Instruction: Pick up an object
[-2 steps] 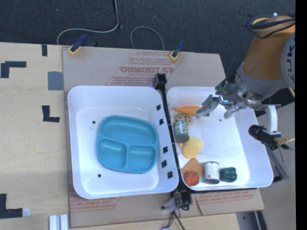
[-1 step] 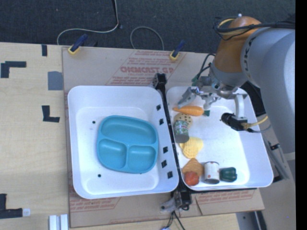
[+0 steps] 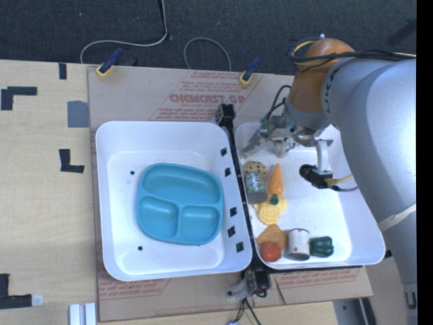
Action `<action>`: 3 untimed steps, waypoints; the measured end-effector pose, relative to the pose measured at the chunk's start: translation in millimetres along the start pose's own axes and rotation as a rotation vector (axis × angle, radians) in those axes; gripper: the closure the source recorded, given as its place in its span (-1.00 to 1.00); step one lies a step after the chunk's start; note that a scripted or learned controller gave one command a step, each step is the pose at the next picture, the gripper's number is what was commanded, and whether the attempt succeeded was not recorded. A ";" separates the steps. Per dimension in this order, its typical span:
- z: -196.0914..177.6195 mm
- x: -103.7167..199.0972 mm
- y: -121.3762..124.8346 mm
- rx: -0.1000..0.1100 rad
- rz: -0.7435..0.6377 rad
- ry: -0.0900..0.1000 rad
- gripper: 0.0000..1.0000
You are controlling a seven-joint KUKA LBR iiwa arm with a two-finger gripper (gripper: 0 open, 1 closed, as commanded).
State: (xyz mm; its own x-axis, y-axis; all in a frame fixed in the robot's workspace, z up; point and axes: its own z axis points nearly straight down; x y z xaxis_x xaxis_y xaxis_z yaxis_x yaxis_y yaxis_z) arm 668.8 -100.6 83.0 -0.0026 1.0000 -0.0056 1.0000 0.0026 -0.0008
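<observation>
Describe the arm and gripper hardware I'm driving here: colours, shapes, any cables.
The arm is a thick, rounded grey shell with a glossy orange band above the wrist. Below the band sits a metallic grey gripper with slim silvery fingers. Thin dark cables loop across the orange band and run down beside the wrist. A small black fitting on a pale bracket sticks out beside the gripper.

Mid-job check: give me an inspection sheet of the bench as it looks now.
Surface: left bin and right bin side by side on a cardboard sheet.
Job's things: carrot, tomato, green pepper, can, jar in the right bin.
Clutter: blue tray in the left bin.
Tool: tool above the right bin's far end.
Cables: wire behind bench.
Surroundings: dark floor.
</observation>
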 end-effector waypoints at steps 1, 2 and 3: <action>-3.9 -4.6 -61.5 -0.005 0.002 0.004 -1.00; -44.8 -8.3 -7.5 -0.007 0.000 0.004 -1.00; -4.7 -27.7 -48.8 -0.013 0.008 0.007 -1.00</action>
State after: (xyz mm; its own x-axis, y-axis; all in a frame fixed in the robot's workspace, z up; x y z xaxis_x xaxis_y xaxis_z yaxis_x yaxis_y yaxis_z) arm 620.0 -128.5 87.9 0.0052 1.0000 0.0011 0.9999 -0.0052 0.0119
